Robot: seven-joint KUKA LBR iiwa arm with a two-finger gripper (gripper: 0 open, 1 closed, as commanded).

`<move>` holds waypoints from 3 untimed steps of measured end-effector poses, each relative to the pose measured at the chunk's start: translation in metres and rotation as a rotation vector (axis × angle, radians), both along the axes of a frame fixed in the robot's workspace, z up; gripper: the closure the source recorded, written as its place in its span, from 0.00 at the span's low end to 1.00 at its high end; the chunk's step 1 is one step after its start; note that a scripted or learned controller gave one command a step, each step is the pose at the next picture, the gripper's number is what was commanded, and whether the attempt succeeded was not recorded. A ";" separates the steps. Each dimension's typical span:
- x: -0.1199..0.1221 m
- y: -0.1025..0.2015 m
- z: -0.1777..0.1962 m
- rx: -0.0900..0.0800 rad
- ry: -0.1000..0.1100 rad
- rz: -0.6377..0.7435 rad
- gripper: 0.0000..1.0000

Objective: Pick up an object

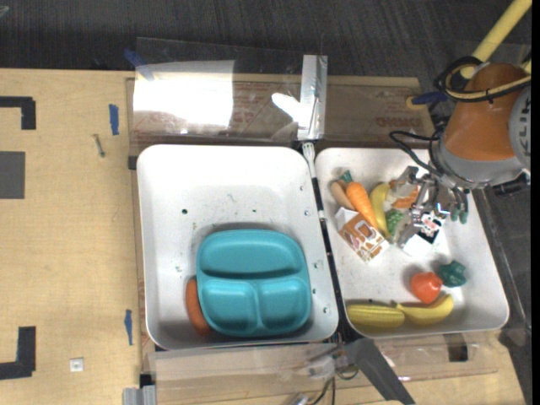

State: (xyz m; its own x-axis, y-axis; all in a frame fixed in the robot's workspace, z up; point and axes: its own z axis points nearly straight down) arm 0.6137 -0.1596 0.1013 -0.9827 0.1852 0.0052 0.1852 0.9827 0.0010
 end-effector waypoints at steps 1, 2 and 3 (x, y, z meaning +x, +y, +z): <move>-0.023 -0.032 -0.013 -0.003 -0.011 0.015 0.00; -0.052 0.030 -0.013 -0.001 -0.014 0.005 0.00; -0.025 0.062 -0.012 -0.005 -0.016 0.019 0.00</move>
